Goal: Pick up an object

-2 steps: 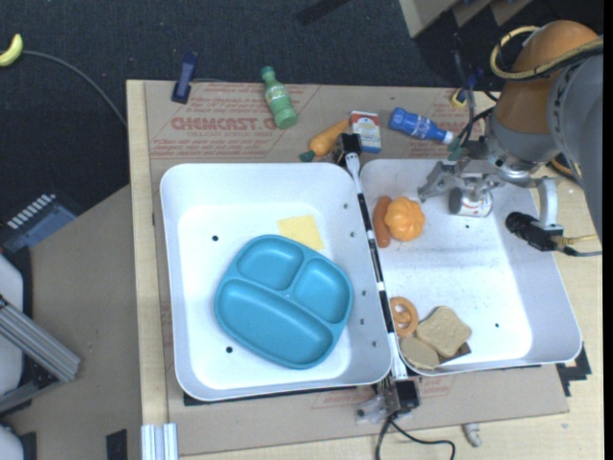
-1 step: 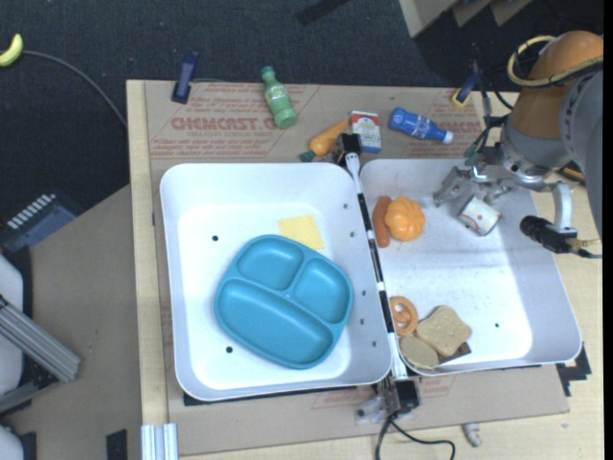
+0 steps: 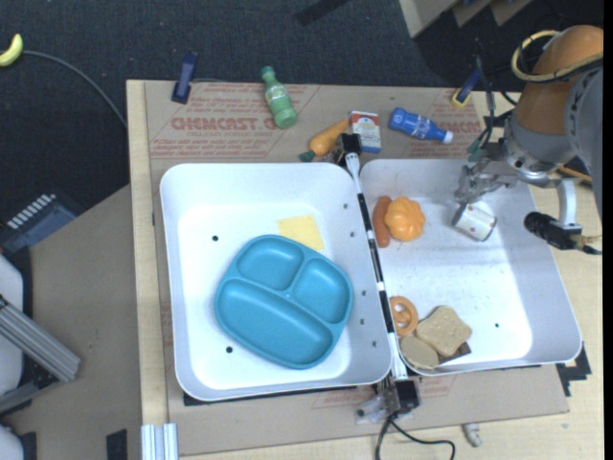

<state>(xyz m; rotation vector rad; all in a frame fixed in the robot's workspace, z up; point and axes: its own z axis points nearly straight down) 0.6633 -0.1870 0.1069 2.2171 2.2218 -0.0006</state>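
Whether the gripper (image 3: 476,192) is wide or closed cannot be told; it is hung low in the upper right of the frame, just above a small white cup (image 3: 474,220) lying tilted in the right bin (image 3: 536,305), apparently lined up for a grasp.

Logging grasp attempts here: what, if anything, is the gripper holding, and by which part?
Cannot be told. The gripper sits right above a small white object in the right bin, but no grasp is visible.
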